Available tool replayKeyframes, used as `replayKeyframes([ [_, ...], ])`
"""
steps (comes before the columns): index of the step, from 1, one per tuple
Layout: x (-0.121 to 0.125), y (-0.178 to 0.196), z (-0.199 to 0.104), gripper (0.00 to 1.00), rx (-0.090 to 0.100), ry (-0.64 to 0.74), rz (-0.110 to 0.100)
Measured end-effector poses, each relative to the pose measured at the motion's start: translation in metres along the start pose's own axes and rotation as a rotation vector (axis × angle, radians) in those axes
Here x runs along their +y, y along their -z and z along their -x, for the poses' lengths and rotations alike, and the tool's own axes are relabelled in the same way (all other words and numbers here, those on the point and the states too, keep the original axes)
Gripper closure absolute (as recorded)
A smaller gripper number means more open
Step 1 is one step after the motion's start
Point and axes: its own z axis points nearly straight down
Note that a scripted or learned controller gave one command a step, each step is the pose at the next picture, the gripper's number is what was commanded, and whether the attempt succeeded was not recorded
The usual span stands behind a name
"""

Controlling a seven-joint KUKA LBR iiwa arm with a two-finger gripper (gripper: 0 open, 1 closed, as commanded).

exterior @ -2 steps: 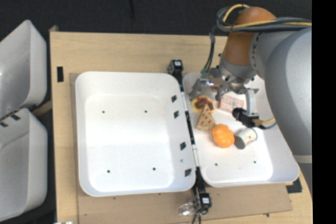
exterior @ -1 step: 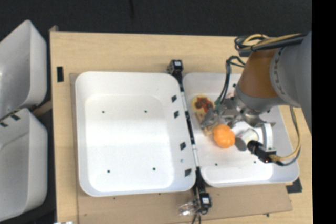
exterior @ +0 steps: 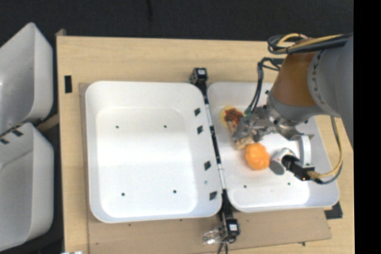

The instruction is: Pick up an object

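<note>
The claw (exterior: pixel 245 131) sits low in the right bin (exterior: pixel 268 196), close to the divider between the two bins; its finger state cannot be determined. One orange ball (exterior: pixel 257 157) lies just below-right of it. One red-yellow object (exterior: pixel 231 115) lies just above-left. The left bin (exterior: pixel 143 151) offers open floor.

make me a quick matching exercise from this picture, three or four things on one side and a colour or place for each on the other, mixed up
Things:
1. ball
2. left bin
3. arm
4. bench

Matches:
A. white, left of the divider
B. tan wood, under both bins
C. orange, in the right bin
D. grey with an orange band, reaching in over the right bin

Pairs: 1-C, 2-A, 3-D, 4-B
</note>
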Motion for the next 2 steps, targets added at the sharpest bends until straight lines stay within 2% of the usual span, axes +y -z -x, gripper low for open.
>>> replayKeyframes([
  [1, 0.060, 0.087, -0.031, 1.00, -0.001, 0.010, 0.007],
  [2, 0.002, 0.082, -0.082, 1.00, 0.002, 0.009, -0.006],
])
